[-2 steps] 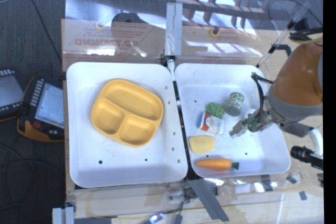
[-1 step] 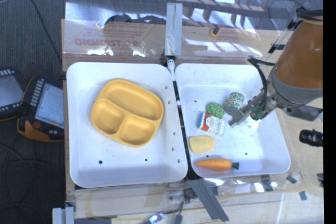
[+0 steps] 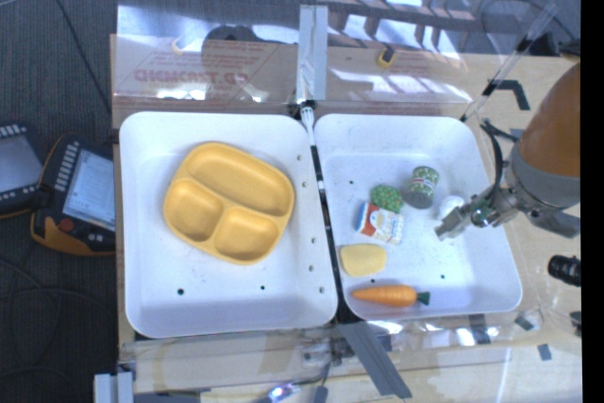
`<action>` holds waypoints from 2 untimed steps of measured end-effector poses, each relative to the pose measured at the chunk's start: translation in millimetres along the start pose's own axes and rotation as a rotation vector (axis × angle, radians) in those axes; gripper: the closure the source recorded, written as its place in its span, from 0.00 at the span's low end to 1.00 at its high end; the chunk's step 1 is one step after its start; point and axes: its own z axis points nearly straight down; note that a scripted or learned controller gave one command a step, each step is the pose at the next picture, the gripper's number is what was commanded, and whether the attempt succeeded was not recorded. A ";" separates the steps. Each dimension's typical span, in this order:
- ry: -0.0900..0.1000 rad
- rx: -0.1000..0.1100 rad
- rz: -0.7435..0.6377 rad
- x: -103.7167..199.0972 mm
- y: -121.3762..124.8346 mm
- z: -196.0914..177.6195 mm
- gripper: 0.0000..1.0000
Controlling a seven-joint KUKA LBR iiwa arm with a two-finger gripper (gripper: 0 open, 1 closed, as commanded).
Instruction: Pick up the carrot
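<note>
Carrot (image 3: 385, 295) lies lengthwise along the near wall of the right bin (image 3: 491, 293), just behind a pale yellow piece (image 3: 362, 259), untouched. I judge this the approach step: my gripper (image 3: 451, 224) hangs above the bin floor farther back and to the right, apart from the carrot. Whether my jaws stand wide or narrow I cannot tell. Next I must come nearer, line up across it and descend.
</note>
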 end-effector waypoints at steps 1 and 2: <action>0.002 0.001 0.244 8.8 2.6 48.7 1.00; -0.001 0.002 0.630 27.8 9.7 35.9 1.00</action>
